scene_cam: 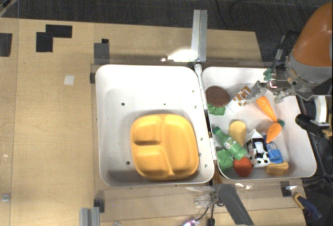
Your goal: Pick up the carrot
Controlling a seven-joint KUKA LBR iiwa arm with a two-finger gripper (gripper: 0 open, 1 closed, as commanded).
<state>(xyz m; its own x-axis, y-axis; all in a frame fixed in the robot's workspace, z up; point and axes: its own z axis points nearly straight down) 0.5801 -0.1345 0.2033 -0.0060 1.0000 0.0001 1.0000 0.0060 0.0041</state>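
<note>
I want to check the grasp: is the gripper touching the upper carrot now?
Cannot tell. In the camera view the gripper sits right above the carrot, with no plain gap or contact.

Orange carrot (266, 108), yellow divided tray (164, 145), red tomato (242, 166), perhaps a black-and-white cow toy (258, 149).

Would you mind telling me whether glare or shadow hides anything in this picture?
Camera view: glare whitens the left bin's far rim; the yellow tray casts a soft shadow leftward; the carrot is evenly lit but slightly soft, with the claw blurred beside it.

The pincer (266, 86) hovers just above the carrot (266, 108) in the right bin (307, 165).
</note>
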